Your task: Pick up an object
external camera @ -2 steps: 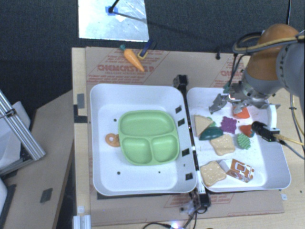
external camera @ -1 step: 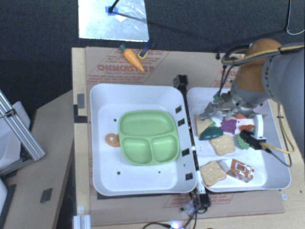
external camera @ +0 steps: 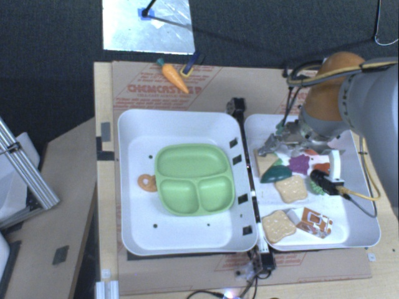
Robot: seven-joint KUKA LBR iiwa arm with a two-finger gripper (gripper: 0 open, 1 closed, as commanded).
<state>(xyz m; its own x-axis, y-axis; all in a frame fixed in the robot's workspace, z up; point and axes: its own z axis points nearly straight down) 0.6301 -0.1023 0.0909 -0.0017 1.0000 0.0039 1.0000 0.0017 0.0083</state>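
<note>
The arm (external camera: pixel 349 98) reached in from the right and hung low over the upper part of the right bin (external camera: pixel 361 229), its pincer (external camera: pixel 280 143) down among the toys near that bin's left wall. Whether the pincer was released or clenched could not be told, since the metal parts blurred together there. Just below it lay a dark green piece (external camera: pixel 274 174) and a purple piece (external camera: pixel 300 164), close together, with a red bit (external camera: pixel 322 165) further right. A cracker (external camera: pixel 291 189) sat under them, a second cracker (external camera: pixel 278 225) near the bin's bottom left corner, and an orange-and-white patterned piece (external camera: pixel 315 222) beside that one. The left bin (external camera: pixel 134 229) carried a green divided plate (external camera: pixel 194 179) and a small pretzel (external camera: pixel 147 182) just to the plate's left. On the worktop (external camera: pixel 206 83) behind the bins lay a toy carrot (external camera: pixel 174 78).
</note>
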